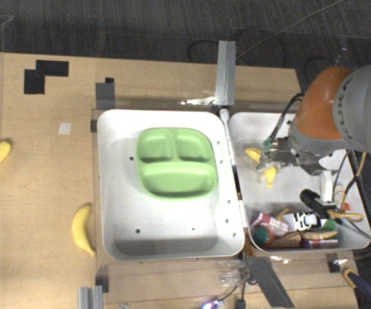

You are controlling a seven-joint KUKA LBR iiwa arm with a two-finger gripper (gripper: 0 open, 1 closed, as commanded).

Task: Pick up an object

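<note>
Yellow pieces [263, 165] at nine o'clock of pincer [281, 154] in right bin [237, 172], apparently mid-reach; finger state impossible to tell; next calls for closing squarely on one.

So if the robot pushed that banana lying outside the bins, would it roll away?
Probably not far. The banana is curved and lies flat on the wooden bench, so it would more likely slide or spin than roll. It looks smooth and glossy, maybe plastic, so likely light, stiff and a bit slippery to pinch.
</note>
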